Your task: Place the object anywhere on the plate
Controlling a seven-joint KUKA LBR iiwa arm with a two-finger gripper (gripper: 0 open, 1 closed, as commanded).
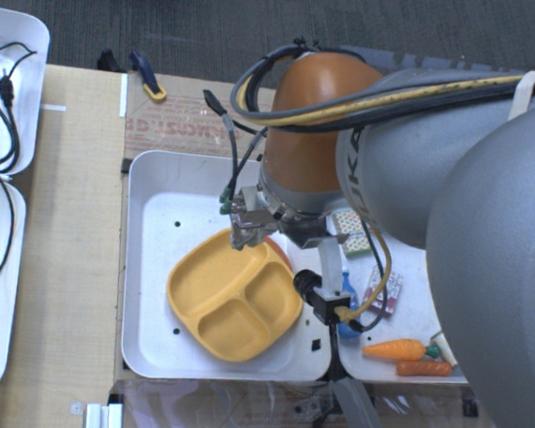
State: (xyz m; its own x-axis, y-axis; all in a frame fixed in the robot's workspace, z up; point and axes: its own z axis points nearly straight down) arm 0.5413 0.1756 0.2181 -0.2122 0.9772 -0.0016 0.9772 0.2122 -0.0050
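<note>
Plate [233,301] in left bin [149,272]; carrot [394,349] in right bin [413,269].

The arm [424,148] fills the right side and runs off the top and right edges, so you cannot see its base. Its orange band [319,119] and wrist cover the far edge of the yellow plate [233,299] and much of the right bin [394,366]. The gripper [247,230] sits under the wrist, too hidden to judge. A small patterned packet [352,233] and a pink item [384,293] peek out beside the arm, too small to identify. A carrot [396,350] lies near the right bin's near edge, its leafy end under the arm.
</note>
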